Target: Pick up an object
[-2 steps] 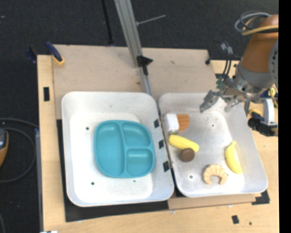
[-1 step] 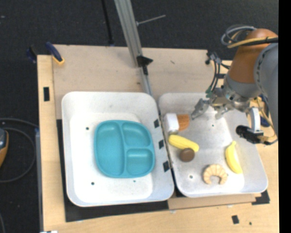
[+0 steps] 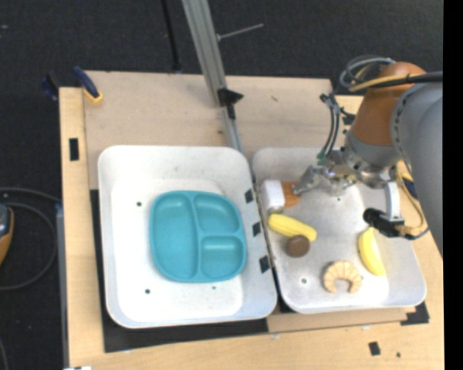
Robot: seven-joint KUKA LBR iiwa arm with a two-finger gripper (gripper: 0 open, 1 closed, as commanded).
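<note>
The right bin (image 3: 397, 287) holds several objects. A white and orange item (image 3: 276, 196) lies at its left wall. Just below it are a yellow banana (image 3: 292, 226) and a small brown round piece (image 3: 297, 245). A croissant (image 3: 343, 276) sits near the front, and a second banana (image 3: 370, 251) lies to the right. My gripper (image 3: 307, 182) reaches in from the right, low over the bin's back half, with its tip right beside the orange end of the white and orange item. Whether it touches that item is unclear.
The left bin (image 3: 123, 168) carries a teal divided plate (image 3: 197, 235). A metal post (image 3: 208, 52) rises behind the bins, near the wall between them. The grey arm with its orange band (image 3: 378, 118) and cables covers the right bin's far right corner.
</note>
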